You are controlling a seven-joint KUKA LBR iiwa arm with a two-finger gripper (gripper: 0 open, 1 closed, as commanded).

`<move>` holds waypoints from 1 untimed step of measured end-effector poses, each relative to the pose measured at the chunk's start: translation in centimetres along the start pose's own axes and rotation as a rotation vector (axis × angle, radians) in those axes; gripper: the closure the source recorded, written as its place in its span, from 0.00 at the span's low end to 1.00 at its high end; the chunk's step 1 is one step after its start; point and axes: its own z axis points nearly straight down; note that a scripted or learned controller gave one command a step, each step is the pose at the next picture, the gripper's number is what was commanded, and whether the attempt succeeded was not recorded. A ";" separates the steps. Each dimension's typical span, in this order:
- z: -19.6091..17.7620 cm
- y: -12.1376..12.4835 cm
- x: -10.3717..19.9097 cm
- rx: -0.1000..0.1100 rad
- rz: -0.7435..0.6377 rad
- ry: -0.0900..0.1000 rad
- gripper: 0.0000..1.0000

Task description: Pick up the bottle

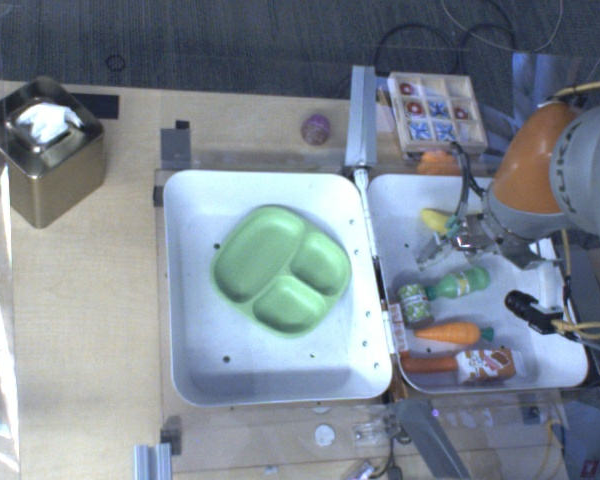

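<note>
The bottle (443, 292) lies on its side on the floor of the right bin (565, 366), not upright. It is green, with a labelled body and a yellow-green neck. Its long axis runs roughly left to right across the bin and tilts slightly, the neck end pointing toward the arm and a little up the view, the base toward the wall shared with the left bin (195, 368).

The task looks barely begun: the bottle rests on the bin floor and nothing clasps it. The gripper (463, 236) hangs just above and beyond the bottle's neck end, near it but apart. Whether it is open or closed cannot be told from this angle. By this judgement the approach, the grasp and the lift are all left to do.

Just below the bottle lies a carrot (450, 334), roughly parallel to it. Below that are a sausage (430, 363) and a small brown carton (488, 365). Above the bottle, past the gripper, sits a yellow piece (436, 219). In the left bin, well apart from the bottle, is a green divided plate (280, 268).
</note>
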 end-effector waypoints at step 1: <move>-0.1 -4.4 -2.5 0.001 -0.030 -0.003 0.00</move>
